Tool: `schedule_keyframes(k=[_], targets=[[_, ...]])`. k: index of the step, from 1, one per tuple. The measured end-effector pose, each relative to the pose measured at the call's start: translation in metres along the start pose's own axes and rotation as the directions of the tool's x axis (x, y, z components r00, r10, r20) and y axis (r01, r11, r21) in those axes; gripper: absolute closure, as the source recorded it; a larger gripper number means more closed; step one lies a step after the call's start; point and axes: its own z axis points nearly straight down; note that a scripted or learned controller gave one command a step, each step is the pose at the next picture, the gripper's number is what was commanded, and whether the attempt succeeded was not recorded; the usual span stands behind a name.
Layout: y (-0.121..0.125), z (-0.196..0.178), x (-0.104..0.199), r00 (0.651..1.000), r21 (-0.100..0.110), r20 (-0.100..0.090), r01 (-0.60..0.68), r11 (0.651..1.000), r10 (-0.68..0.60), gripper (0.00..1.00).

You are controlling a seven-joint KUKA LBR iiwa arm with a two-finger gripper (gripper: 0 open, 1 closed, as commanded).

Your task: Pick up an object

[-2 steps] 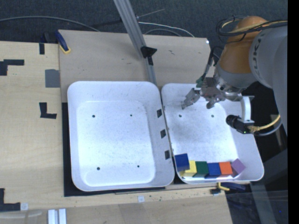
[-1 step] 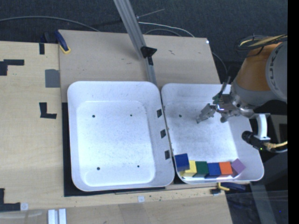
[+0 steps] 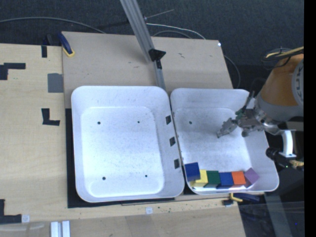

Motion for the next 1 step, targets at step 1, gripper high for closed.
schedule_keyframes(k=[1], targets=[[0.0522, 0.0505, 0.0042, 1.0, -0.003, -0.002, 0.007, 1.0, -0.007, 0.0]])
